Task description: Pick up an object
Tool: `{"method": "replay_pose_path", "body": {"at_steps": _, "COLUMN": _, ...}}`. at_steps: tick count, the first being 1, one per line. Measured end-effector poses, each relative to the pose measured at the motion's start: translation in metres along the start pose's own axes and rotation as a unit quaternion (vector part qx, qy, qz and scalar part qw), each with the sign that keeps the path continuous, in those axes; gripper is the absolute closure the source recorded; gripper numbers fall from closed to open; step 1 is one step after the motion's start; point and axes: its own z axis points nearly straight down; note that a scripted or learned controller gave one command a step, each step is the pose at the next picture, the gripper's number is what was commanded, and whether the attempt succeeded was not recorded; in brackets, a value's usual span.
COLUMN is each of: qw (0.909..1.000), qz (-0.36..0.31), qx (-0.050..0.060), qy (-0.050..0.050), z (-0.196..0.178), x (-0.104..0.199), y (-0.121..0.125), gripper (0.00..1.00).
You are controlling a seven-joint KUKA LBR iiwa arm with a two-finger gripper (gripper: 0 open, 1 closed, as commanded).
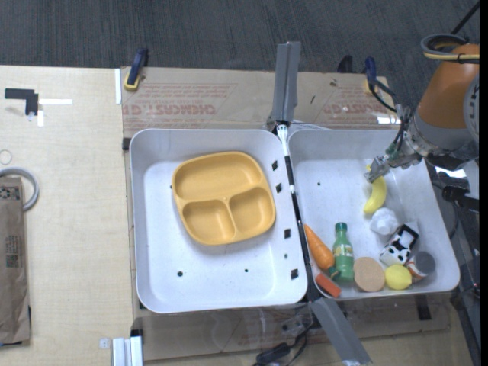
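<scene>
White plastic formed both shallow bins on the worktop (69,166). I saw that the left bin (152,265) held one yellow divided plate (223,197), lying flat near the middle, its three compartments facing up. The right bin (328,166) held the loose items. A banana (375,195) lay toward the upper right of that bin, and the jaws (379,168) of the grey arm (446,97) were down at the banana's upper end; I could not tell whether they were spread, pressed together, or pinching the fruit. Just below the banana lay a crumpled white item (383,221), and beside it a black-and-white object (401,242). Along the near edge I noted a lemon (398,277), a tan round disc (369,274) touching the lemon, and a small grey cup (422,264) at the corner. A green bottle (342,254) lay next to the disc, with a carrot (319,248) on its left against the bin wall. A small red piece (328,284) lay below the carrot.
</scene>
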Motion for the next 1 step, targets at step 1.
{"method": "replay_pose_path", "body": {"at_steps": 1, "qw": 1.0, "qz": 0.001, "qx": -0.001, "qy": -0.001, "z": -0.01, "x": -0.001, "y": 0.0004, "gripper": 1.0}}
